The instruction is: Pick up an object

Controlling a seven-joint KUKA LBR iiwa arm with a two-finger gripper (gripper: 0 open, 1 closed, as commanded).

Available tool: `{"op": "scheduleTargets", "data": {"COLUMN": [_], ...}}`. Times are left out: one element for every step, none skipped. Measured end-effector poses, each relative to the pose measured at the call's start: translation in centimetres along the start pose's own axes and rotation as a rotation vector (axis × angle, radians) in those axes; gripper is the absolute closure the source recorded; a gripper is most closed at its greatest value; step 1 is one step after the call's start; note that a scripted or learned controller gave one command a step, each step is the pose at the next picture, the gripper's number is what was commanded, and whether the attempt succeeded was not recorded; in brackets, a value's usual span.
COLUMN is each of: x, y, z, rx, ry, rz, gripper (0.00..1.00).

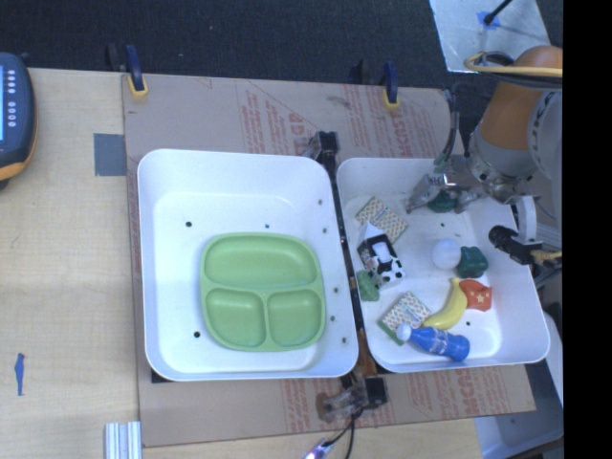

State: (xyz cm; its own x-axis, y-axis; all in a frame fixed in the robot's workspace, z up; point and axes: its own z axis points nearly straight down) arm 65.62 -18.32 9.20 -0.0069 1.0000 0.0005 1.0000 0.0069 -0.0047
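My gripper (442, 197) hangs over the back of the right bin (516, 352), near its far wall. Its fingers are spread open, and a small dark green patch shows between them; I cannot tell what it is. Loose objects lie in that bin: a black and white toy cow (381, 257), a white ball (446, 252), a dark green lump (471, 260), a yellow banana (449, 306), a red piece (476, 296), a blue bottle (436, 342) and two checkered cards (382, 218) (405, 312).
The left bin (163, 199) holds a green divided plate (261, 291). A black clip (327, 145) sits at the back between the bins. The arm's grey body (521, 132) stands over the right bin's back right corner. A dark blue device (14, 108) lies far left.
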Motion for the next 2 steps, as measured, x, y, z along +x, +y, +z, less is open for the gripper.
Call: {"op": "scheduleTargets", "data": {"x": [-3.0,-3.0], "y": [-12.3,-11.7], "z": [0.1,-1.0], "rx": [0.008,0.000], "ry": [0.000,-0.002], "rz": [0.009,0.000], "gripper": [0.00,1.00]}}
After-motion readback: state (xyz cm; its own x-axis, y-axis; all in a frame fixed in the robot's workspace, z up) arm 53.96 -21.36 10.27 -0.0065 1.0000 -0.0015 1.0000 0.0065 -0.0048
